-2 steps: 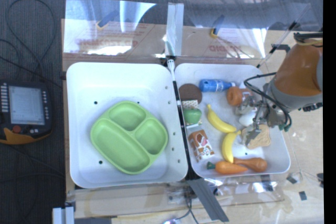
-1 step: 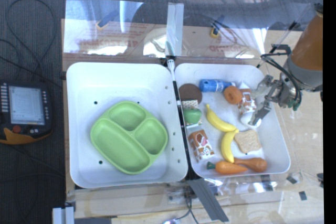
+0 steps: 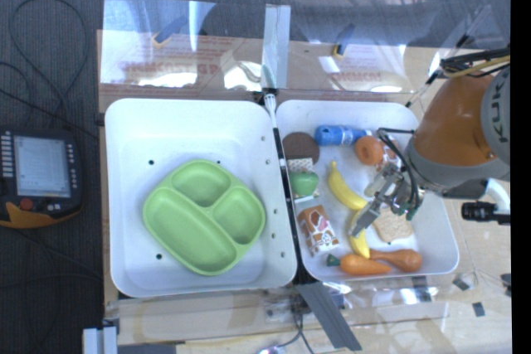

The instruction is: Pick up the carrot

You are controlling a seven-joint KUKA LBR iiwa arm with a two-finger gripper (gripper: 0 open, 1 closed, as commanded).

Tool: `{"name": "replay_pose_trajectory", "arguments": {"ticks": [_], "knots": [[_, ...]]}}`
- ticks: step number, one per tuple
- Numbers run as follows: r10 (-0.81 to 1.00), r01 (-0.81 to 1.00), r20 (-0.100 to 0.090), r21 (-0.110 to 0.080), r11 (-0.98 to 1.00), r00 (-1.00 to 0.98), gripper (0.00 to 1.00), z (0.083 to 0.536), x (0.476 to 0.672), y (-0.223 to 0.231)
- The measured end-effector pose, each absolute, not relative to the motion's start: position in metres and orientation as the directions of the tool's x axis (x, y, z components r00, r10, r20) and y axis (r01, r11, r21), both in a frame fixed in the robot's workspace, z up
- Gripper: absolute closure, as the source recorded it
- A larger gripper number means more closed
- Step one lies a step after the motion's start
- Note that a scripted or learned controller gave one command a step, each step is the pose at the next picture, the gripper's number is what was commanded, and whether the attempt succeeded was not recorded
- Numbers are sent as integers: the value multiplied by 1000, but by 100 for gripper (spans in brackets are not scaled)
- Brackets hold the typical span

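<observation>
The hand (image 3: 377, 207) hangs low over the right bin (image 3: 436, 261), its dark fingers (image 3: 365, 220) spread apart with nothing between them, tips just above the lower banana (image 3: 360, 244). Right beside the fingers lies a slice of toast (image 3: 392, 226). The carrot (image 3: 365, 265) lies on its side along the bin's near wall, just below the hand, its green tip pointing left and its other end touching an orange, drumstick-like piece (image 3: 401, 259). To the left stands a small carton (image 3: 318, 230) with printed pictures; its writing is too small to read. A second banana (image 3: 343, 187) lies up-left of the hand, with a green item (image 3: 303, 182) and a brown round piece (image 3: 299, 148) beyond it by the divider. A blue bottle (image 3: 336, 134) and an orange ball (image 3: 370, 150) lie toward the far wall. The left bin (image 3: 124, 178) holds a green divided plate (image 3: 205, 215). Off the surface at far left lies a control pendant (image 3: 37, 174). Part of a letter shows on the arm (image 3: 460, 137); the word cannot be read.
</observation>
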State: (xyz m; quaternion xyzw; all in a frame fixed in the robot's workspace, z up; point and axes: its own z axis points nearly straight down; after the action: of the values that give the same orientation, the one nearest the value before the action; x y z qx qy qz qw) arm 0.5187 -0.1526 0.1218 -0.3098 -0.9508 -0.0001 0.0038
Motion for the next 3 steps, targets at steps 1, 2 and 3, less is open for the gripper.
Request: {"name": "replay_pose_trajectory", "arguments": {"ticks": [1,2,3], "knots": [[765,765,-2,-2,644,-644,0,155,615,-189],[744,744,3,-1,668,-668,0,193,535,-65],[428,428,1,-2,904,-904,0,187,607,-86]]}}
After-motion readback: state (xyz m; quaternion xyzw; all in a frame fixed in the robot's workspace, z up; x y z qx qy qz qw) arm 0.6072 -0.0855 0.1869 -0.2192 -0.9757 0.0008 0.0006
